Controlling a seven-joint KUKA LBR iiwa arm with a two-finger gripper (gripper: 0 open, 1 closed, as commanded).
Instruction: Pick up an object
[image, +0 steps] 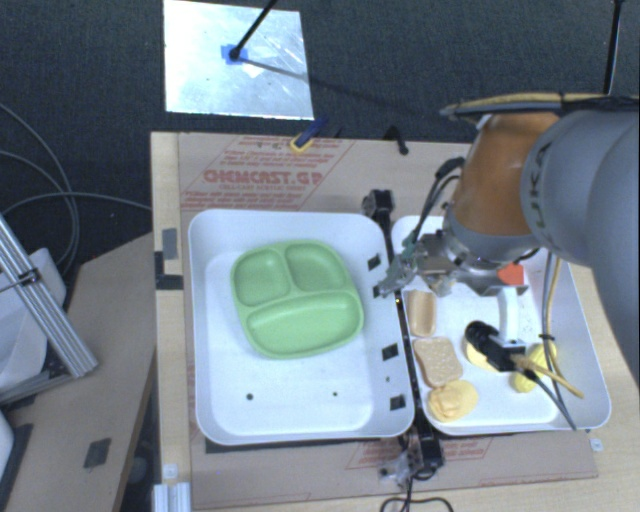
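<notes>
Arm reaches in from 3 o'clock, wrist low over right bin. End effector at bin's 10 o'clock corner; grip state unreadable. Bread stick just beside it at its 6 o'clock, toast slice farther along.

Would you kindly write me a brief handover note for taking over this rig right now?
Gripper: low over the far-left part of the right bin, beside the divider; its grasp state is unclear.
Things: a tan stick, a toast slice and a yellow piece lie in the right bin; a green divided plate sits in the left bin.
Done: nothing visibly lifted.
Left: grasp and raise one object.
</notes>
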